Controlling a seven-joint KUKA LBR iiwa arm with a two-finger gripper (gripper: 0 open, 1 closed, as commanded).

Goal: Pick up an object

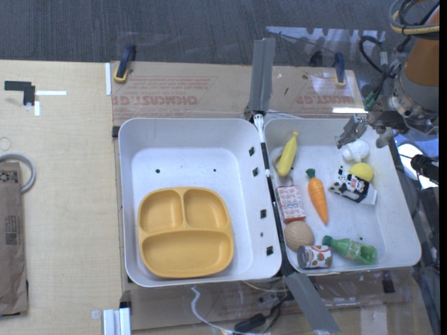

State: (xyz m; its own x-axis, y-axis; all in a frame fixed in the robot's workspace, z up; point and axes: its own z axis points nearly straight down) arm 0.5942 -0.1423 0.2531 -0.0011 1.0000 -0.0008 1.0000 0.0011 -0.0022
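I cannot make out how the metal two-finger gripper (357, 132) is set: its tips blur against a small white lump (357, 149) at the far right of the shallow white right-hand bin (391, 239), and most of the arm is cut off by the picture edge. Nothing shows between the fingers. Just below that lump sit a yellow lemon (361, 171) and a black-and-white cow-print carton (351, 186). Toward the bin's middle lie an orange plastic carrot (318, 197), a yellow banana (287, 153), a red packet (290, 203), a tan ball (299, 234), a small can (314, 257) and a green bottle (350, 250).
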